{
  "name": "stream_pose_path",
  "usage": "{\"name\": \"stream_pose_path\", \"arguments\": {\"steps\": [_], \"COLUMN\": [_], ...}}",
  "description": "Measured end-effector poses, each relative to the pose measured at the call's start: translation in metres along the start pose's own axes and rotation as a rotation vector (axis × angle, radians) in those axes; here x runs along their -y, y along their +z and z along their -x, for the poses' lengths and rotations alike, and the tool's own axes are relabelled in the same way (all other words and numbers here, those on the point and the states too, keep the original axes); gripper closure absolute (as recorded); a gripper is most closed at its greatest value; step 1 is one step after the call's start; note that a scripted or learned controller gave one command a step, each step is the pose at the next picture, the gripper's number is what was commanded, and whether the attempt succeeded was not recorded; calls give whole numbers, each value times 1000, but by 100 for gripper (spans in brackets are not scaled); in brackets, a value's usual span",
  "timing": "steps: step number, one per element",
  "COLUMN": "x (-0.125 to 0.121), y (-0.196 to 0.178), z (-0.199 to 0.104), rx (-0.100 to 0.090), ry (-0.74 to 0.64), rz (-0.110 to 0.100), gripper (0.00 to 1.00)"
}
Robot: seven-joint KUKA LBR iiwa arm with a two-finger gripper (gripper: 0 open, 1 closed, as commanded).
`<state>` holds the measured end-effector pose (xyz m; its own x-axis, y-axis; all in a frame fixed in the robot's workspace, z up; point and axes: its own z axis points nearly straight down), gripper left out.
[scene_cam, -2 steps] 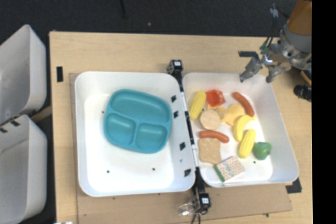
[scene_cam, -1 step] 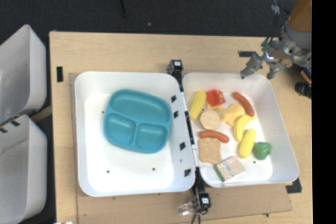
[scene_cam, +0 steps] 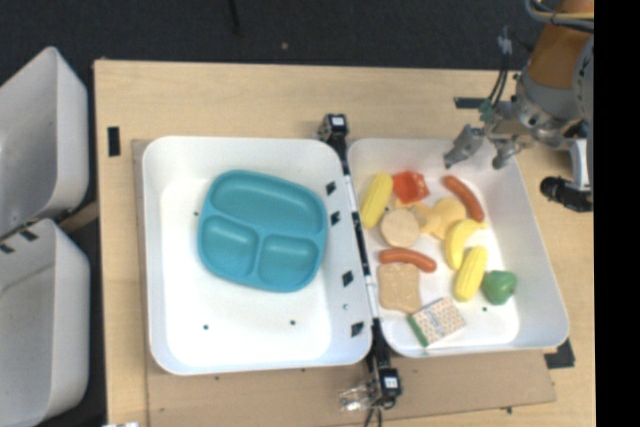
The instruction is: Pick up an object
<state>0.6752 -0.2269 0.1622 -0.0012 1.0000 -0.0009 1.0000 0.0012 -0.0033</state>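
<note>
1. Left bin [scene_cam: 160, 335]: holds a blue divided plate [scene_cam: 263, 231] near its centre, apparently the place for picked items.
2. Right bin [scene_cam: 535, 300]: play food crowds its middle, including corn [scene_cam: 375, 199], a red sausage [scene_cam: 463, 196] toward the far edge, and a green piece [scene_cam: 498, 286] near the right wall.
3. Gripper [scene_cam: 485, 147]: poised over the right bin's far right corner, fingers spread and holding nothing, probably staged to descend on the sausage nearby.

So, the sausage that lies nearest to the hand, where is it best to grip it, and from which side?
Probably at its middle, from above. The red sausage lies flat and slanted in the right bin, so the hand should close across its narrow width. Its upper end is free; yellow pieces touch its lower end.
</note>
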Motion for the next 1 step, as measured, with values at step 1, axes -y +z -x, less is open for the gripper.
{"name": "stream_pose_path", "arguments": {"steps": [1], "x": [9], "y": [59], "z": [-3], "rx": [0], "ry": [0], "rz": [-1], "gripper": [0]}}
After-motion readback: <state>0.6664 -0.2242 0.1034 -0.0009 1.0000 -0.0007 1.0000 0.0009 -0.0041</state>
